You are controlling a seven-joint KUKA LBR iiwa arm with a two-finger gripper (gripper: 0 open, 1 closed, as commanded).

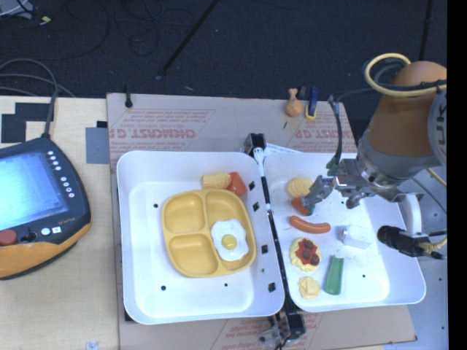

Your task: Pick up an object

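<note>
My gripper hangs over the right bin, near its back. Its two grey fingers stand apart, so it is open, with only white bin floor showing between them. The left fingertip is just above a small red and green toy and beside a yellow waffle-like piece. In front of the gripper lie a toy sausage, a small pizza, a green cylinder, a pale yellow lump and a white block.
The left bin holds a yellow divided plate with a fried egg on it, plus a yellow piece and a red piece behind it. A teach pendant lies far left. A black cable end hangs right of the gripper.
</note>
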